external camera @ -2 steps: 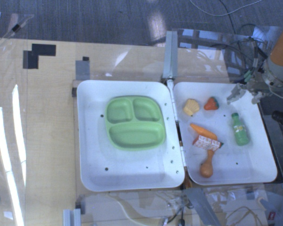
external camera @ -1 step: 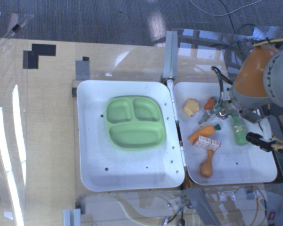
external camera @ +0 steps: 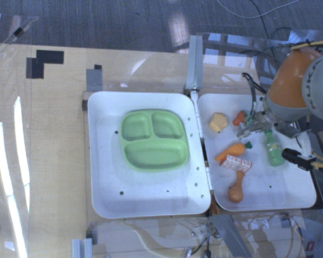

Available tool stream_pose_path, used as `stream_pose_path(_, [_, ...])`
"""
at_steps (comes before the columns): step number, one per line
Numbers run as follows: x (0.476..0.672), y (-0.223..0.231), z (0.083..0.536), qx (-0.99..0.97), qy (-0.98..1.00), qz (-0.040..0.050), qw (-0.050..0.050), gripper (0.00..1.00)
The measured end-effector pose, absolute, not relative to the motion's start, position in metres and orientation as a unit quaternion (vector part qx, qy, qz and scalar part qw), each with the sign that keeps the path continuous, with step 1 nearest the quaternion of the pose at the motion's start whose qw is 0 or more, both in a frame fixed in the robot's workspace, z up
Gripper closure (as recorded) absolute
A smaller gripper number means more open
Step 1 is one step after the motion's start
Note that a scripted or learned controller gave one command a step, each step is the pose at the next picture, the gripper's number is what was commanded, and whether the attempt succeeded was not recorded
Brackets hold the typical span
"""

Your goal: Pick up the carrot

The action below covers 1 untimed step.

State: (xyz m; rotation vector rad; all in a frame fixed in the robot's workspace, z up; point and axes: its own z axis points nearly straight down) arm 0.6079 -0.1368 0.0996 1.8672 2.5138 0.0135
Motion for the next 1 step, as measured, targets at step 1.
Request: stream_pose_path(1, [0.6237, -0.065, 0.1848, 0.712, 0.702, 0.001, 0.001, 1.0])
